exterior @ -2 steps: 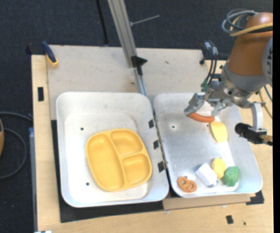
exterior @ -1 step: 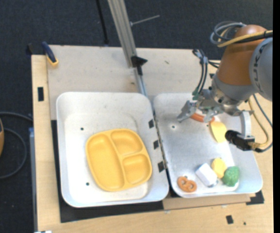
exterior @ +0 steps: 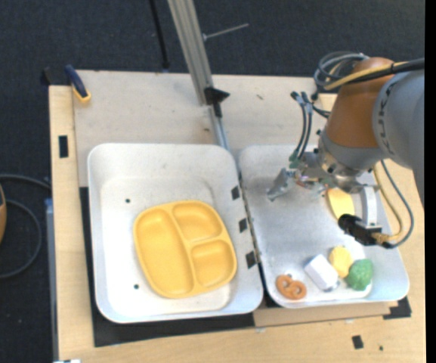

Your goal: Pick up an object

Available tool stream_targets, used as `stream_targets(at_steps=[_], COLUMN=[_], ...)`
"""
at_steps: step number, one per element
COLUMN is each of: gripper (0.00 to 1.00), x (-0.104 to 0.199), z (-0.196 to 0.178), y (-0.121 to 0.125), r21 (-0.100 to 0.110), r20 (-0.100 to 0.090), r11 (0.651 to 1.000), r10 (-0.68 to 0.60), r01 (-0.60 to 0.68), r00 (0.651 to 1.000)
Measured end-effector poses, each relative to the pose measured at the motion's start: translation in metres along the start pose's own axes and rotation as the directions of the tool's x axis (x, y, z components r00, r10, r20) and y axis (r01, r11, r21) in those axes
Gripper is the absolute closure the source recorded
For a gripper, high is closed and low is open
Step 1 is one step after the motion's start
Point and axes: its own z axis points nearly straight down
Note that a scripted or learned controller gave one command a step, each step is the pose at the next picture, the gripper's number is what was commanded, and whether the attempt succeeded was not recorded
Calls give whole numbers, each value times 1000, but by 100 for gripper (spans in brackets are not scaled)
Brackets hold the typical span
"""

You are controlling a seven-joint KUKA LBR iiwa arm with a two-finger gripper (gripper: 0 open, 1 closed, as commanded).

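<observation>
2 white bins sit side by side on your pale wooden bench (exterior: 149, 112), dark carpet all round it. You've got a yellow divided tray (exterior: 185, 246) in the left bin (exterior: 112, 165). In the right bin (exterior: 293, 225), a pretzel (exterior: 291, 286), white block (exterior: 321, 271), lemon (exterior: 341, 260) and green broccoli (exterior: 360, 274) cluster at the near edge. Your gripper (exterior: 282, 187) hangs over the far part, can't tell its opening

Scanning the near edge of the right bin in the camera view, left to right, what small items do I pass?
Orange pretzel-shaped toy → white rectangular block → yellow rounded lemon-like toy → green bumpy broccoli-like toy.
</observation>
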Motion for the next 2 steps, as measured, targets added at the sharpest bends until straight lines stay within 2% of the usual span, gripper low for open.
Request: stream_targets(at_steps=[1,2], gripper=[0,100], x=[-4,-5], z=[60,46], y=[-7,-5], r21=[1,-6], r20=[0,0], r11=[1000,1000], r10=[0,3], r01=[0,-3], r00=[1000,1000])
